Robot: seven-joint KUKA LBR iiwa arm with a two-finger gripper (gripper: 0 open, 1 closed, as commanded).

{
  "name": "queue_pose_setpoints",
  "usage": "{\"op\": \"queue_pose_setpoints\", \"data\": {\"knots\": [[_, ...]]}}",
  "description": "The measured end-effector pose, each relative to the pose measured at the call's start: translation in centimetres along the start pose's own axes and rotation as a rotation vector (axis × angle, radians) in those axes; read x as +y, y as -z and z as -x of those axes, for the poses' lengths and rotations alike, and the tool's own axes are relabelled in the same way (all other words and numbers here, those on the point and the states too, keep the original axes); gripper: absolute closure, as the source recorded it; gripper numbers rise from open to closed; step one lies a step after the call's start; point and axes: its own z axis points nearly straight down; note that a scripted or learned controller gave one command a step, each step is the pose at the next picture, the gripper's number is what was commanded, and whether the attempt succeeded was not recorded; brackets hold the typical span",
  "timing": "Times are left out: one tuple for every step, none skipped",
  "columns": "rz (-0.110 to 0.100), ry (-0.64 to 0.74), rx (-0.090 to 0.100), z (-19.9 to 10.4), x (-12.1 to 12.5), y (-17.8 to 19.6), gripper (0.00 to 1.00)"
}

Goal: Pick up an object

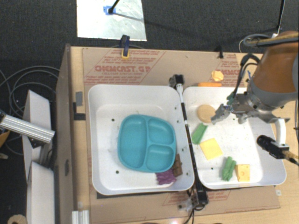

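On the bench, a brown board printed with red lettering, two shallow white bins are sitting side by side. The left bin is holding a large teal divided plate, which is lying flat and taking up most of the floor; a purple piece and a small brown piece are lying against the plate's lower right edge, near the wall between the bins. The right bin is holding the smaller items. The grey arm, with its orange band, is reaching in from the right over the upper part of this bin. Its gripper is hanging just beside a round tan piece, and whether the pincer is spread or pressed together cannot be told from here; nothing is showing between its tips. Below the tan piece a long green piece is lying at a slant, touching a flat yellow square. Near the bottom edge, a second green piece is lying just beside a small yellow block. An orange stick is resting along the top rim.
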Motion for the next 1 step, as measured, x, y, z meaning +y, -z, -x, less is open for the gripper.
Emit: {"op": "queue_pose_setpoints", "data": {"knots": [[-0.009, -0.006, 0.002, 2.44, -4.81, -8.89, 0.00]]}}
